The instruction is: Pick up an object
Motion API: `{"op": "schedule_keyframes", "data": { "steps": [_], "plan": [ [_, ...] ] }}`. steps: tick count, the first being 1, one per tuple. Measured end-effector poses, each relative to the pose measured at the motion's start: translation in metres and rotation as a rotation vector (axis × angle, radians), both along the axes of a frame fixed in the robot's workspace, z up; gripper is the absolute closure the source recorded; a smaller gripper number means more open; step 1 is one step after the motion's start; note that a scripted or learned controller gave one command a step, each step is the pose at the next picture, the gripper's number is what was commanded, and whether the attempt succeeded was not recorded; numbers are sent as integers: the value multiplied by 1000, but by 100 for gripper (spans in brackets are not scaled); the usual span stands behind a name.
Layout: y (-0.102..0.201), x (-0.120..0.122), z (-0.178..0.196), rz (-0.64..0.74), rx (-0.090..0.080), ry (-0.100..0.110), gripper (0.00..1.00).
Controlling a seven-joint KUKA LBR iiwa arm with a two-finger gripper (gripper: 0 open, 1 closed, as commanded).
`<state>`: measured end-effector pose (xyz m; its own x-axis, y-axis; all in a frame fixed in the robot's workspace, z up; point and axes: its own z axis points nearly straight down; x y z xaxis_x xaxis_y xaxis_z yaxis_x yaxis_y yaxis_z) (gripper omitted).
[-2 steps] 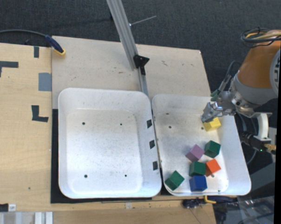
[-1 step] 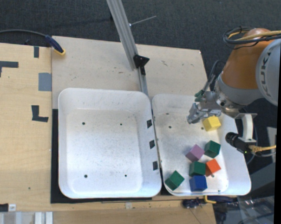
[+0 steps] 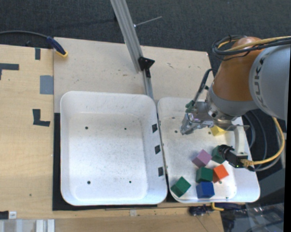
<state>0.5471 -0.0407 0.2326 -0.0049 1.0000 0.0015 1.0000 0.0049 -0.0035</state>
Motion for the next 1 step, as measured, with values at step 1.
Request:
{"op": "schedule_keyframes", "data": {
  "steps": [1],
  "plan": [
    [42,-12,0,0,0,0,100]
  ]
}}
